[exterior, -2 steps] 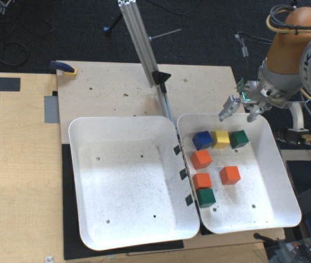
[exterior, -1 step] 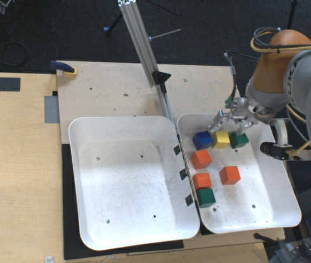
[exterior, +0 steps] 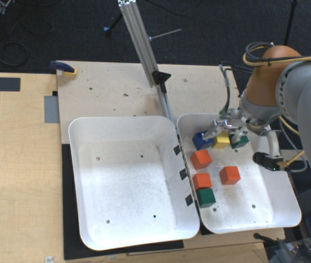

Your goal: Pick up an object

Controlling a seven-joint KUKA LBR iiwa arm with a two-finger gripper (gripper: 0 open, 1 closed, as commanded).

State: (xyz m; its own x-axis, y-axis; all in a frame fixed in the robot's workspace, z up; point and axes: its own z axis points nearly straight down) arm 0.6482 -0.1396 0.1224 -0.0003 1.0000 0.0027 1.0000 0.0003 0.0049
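Camera view
Yellow block: small yellow cube (exterior: 221, 142) at the far end of the right white plastic bin (exterior: 278, 204); no clear long axis, edges roughly square to the bin.
Neighbours: blue block (exterior: 200, 140) just left, dark green block (exterior: 240, 142) just right.
Gripper: metal two-finger gripper (exterior: 225, 129) directly over the yellow cube; opening cannot be told, nor any contact.
Other blocks: three orange cubes (exterior: 201, 159) and one green cube (exterior: 205, 196) nearer the camera.

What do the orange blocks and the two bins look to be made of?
The three orange blocks look like matte painted wood or foam: flat colour, crisp edges, no glare. Which one, I cannot tell. The left bin and right bin look like thin moulded white plastic, with rounded corners, raised rims and a slight sheen.
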